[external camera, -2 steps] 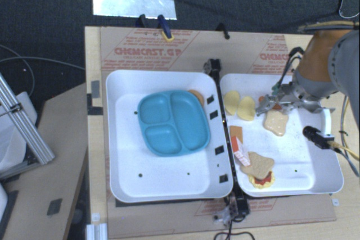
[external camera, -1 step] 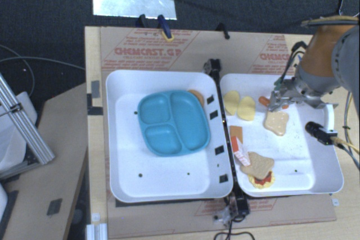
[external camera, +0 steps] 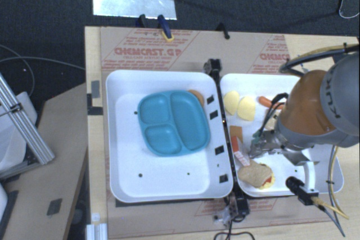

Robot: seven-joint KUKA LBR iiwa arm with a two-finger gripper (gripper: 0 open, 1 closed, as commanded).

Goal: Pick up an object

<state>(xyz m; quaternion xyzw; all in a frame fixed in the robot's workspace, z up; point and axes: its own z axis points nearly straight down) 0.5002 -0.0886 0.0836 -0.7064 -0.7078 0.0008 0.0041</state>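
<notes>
My pincer [external camera: 260, 146] is down in the right bin [external camera: 323, 185], roughly at the middle of it, and honestly I can't tell how it's set because my own wrist covers most of it. Stuff to grab is all around it: a sandwich [external camera: 256, 175] at 6 o'clock, just beside the pincer, a brown strip [external camera: 235, 138] at 9 o'clock along the bin's left wall, two yellow lemon halves [external camera: 239, 104] at 11 o'clock, and a small orange carrot [external camera: 265, 102] near 12. Nothing looks pinched, as far as I can see.

The left bin [external camera: 124, 137] has a blue divided tray [external camera: 171, 122] sitting in the middle, with a tan thing [external camera: 198, 96] peeking out at its 1 o'clock corner.

Under both bins the table [external camera: 140, 50] is covered by a brown sheet printed in red, "CHEMCAST GP" [external camera: 147, 51], and the same print repeats at 1 o'clock, partly cut off.
</notes>
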